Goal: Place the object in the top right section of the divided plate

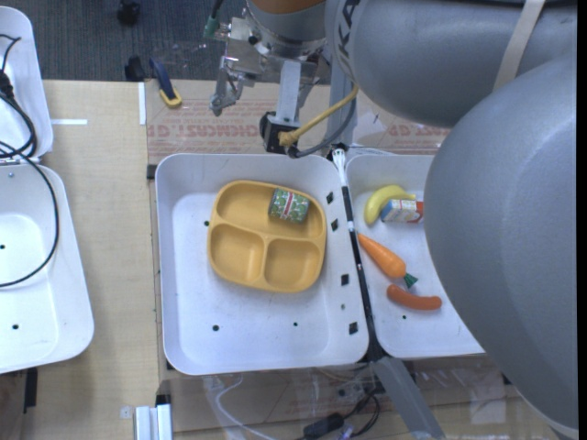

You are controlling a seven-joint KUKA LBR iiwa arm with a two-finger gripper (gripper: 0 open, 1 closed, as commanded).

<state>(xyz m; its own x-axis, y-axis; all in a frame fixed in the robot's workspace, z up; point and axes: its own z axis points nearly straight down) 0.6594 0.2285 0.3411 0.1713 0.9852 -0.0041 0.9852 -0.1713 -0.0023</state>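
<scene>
Whereas the task called for a placement, the small green cylindrical can with a red-and-white label (290, 206) lay inside the yellow three-part plastic plate (229, 255), at the right end of its upper compartment, so the step looked done or nearly so. Its long axis seemed to run roughly across the view, tipped a little, though the can was too short to be sure. The plate sat in the left shallow white bin (183, 328), near that bin's far side. From the can, the two-finger gripper (223, 99) stood up and to the left, well apart, beyond the bin's far rim and over the brown bench top. Nothing showed in its grasp, and whether it was spread or pressed together could not be told. The grey arm hung over the right bin (440, 337), where a yellow banana (385, 200), a small white carton (404, 211), an orange carrot (383, 257) and a reddish sausage (415, 299) lay.
</scene>
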